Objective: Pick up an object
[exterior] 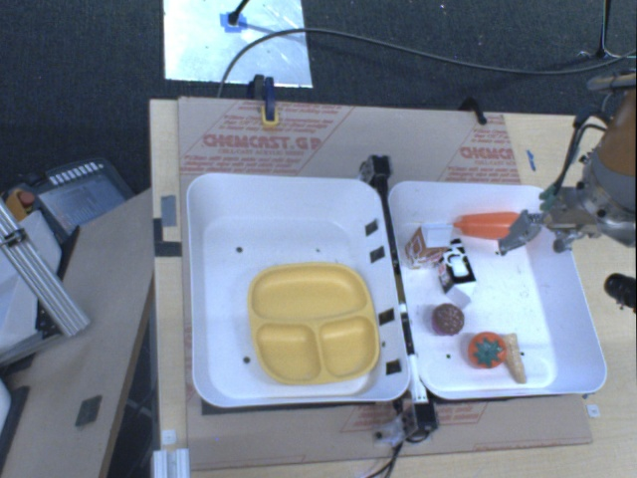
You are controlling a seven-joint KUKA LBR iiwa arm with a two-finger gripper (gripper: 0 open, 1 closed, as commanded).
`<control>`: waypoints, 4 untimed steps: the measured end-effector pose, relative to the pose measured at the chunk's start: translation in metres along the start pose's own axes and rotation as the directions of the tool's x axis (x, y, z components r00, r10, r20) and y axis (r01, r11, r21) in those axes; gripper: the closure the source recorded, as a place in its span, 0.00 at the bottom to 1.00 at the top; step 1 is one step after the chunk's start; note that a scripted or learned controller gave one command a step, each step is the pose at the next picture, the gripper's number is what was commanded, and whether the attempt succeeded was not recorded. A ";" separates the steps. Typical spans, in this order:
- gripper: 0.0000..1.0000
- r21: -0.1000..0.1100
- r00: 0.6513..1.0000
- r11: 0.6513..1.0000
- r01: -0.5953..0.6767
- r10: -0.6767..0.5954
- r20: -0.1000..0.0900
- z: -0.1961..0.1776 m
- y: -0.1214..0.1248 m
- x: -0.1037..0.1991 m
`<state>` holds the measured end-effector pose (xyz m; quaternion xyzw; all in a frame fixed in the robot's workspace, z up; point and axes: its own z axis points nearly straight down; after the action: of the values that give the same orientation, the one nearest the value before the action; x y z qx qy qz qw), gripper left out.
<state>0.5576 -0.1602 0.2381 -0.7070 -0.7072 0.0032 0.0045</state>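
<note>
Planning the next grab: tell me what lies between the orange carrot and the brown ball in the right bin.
In the camera view, a small black and white block lies between the orange carrot and the brown ball.

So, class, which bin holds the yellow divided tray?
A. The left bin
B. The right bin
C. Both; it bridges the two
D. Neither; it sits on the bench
A: the yellow tray lies flat inside the left bin, while the right bin holds the small items, such as the orange carrot and the brown ball.
</note>
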 end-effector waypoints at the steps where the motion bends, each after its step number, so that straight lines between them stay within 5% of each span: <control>1: 0.00 -0.012 1.000 1.000 0.003 -0.003 0.002 -0.007 0.002 0.000; 4: 0.00 -0.021 1.000 1.000 0.001 -0.001 -0.002 0.135 -0.003 0.000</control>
<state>0.5536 -0.1604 0.1034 -0.7066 -0.7076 -0.0051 -0.0022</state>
